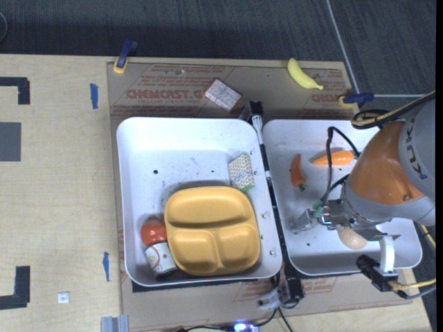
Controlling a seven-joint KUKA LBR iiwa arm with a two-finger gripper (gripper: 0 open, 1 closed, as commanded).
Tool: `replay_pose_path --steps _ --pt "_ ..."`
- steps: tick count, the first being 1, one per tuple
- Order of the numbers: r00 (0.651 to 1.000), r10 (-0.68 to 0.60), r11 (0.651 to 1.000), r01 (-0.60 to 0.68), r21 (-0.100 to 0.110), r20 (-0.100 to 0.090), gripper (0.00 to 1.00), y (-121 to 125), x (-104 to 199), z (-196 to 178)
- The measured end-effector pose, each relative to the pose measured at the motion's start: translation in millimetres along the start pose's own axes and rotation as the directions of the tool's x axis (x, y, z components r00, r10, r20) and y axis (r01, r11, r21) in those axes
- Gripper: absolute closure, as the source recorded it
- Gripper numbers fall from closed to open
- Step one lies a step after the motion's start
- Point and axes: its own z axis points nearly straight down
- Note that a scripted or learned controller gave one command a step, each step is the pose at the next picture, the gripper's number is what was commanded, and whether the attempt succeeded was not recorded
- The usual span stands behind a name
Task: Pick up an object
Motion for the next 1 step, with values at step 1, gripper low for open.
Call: replay_pose_path --steps 1 --pt "1.0 0.0 1.0 0.0 0.0 0.0 0.0 0.0 0.0 0.0"
